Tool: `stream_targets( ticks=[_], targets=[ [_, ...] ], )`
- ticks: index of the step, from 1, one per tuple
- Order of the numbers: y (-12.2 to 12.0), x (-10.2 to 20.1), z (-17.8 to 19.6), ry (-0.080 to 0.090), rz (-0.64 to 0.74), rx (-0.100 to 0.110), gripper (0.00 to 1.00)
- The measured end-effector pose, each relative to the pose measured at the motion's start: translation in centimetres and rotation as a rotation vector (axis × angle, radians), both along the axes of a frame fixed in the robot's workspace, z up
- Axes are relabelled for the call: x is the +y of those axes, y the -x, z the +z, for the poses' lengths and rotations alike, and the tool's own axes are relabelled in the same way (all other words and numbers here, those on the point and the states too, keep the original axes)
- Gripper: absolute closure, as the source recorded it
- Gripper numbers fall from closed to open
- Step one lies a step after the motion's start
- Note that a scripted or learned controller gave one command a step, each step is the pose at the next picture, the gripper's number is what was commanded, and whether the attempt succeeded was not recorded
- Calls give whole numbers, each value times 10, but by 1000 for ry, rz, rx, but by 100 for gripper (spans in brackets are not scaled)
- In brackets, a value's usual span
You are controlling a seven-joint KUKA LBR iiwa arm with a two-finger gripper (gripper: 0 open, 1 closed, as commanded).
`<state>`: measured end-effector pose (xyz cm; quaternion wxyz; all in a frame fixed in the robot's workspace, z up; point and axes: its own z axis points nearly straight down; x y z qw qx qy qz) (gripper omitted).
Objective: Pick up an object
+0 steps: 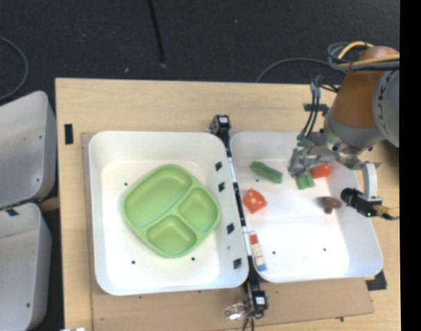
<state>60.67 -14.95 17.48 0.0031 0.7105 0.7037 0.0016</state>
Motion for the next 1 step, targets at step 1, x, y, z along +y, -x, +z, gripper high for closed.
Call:
stream_targets(
  ticks=[1],
  targets=[
    [-1, -1, 39, -1, 6, 2, 100]
  ],
)
